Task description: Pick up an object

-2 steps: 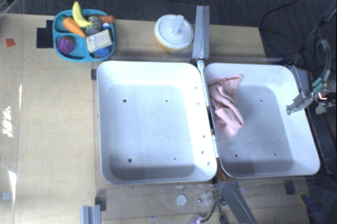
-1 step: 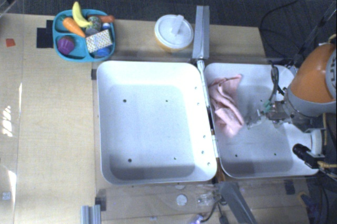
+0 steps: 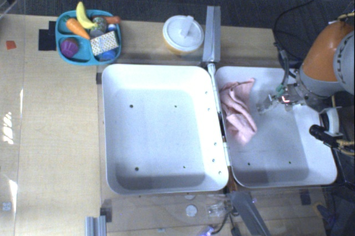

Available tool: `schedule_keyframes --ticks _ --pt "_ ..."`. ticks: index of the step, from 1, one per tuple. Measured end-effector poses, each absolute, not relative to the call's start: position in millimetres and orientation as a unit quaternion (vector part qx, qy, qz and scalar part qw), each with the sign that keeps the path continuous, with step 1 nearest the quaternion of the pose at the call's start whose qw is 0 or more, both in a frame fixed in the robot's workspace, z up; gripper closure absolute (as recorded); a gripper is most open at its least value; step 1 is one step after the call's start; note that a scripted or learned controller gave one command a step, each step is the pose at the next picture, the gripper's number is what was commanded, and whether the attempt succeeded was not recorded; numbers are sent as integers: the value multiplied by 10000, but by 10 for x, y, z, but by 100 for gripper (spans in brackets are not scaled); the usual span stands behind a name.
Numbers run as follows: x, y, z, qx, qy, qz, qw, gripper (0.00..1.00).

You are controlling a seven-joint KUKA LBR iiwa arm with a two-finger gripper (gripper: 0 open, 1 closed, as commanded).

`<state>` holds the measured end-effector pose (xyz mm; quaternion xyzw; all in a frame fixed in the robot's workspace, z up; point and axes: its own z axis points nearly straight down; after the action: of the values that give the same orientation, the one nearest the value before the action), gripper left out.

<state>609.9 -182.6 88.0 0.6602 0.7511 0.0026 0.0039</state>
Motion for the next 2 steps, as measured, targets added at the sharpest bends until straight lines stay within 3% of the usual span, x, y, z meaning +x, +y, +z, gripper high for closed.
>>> schedule_keyframes --ticks 1,2 --pt "6655 -1435 887 5557 8314 -15 24 0" --pt "6622 -1336 879 4458 8951 -119 6 0"
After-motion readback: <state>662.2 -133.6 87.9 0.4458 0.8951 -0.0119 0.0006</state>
